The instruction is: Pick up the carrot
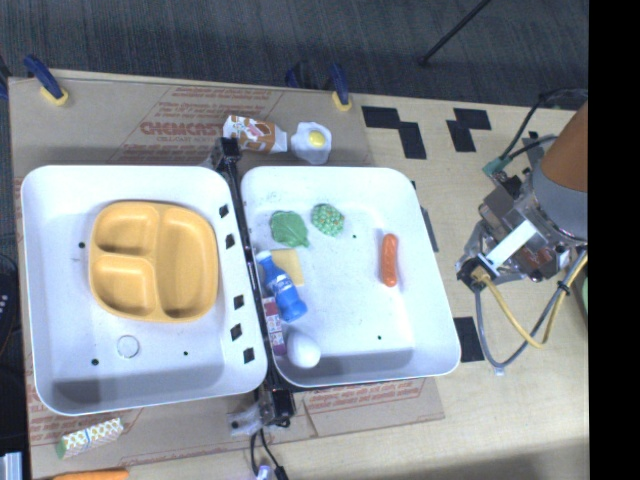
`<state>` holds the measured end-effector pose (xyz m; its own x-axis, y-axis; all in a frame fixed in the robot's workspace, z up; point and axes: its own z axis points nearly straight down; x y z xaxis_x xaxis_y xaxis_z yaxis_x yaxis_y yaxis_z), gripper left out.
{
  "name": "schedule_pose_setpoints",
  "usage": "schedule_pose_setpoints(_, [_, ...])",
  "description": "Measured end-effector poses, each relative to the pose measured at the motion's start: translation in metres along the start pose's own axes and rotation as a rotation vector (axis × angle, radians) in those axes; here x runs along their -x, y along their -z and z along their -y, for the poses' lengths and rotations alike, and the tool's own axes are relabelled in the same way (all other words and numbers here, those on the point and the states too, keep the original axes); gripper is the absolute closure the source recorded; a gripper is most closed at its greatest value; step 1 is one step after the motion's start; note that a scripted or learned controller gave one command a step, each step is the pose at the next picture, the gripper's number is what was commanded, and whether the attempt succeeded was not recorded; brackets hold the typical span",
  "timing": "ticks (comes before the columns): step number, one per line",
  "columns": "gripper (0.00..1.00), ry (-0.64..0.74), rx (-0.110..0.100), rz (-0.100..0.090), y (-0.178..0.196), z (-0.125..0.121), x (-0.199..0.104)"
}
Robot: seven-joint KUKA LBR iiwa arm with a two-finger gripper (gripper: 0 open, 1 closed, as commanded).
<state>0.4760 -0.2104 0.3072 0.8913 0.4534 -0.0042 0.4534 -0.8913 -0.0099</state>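
Carrot (388, 259) lying near the right bin's (432, 318) right wall, nothing crowding it. Greens (289, 228), cheese (286, 264), bottle (281, 288) bunched toward the left wall. Gripper (492, 266) parked outside the right rim; can't tell if open.

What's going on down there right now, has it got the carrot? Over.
Tool outside the right bin, nothing seen in it. Carrot lying alone in that bin, untouched. Nothing between them but the bin wall.
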Motion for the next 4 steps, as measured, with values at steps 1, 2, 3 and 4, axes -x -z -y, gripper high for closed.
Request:
schedule_pose_setpoints(1, [1.00, 0.268, 0.003, 0.000, -0.005, 0.000, 0.000])
schedule_pose_setpoints(2, [1.00, -0.264, 0.002, -0.002, -0.103, 0.035, -0.019])
schedule_pose_setpoints(3, [1.00, -0.262, 0.006, -0.004, 0.011, -0.001, 0.000])
schedule_pose_setpoints(4, [1.00, -0.251, 0.003, -0.003, -0.216, 0.016, -0.010])
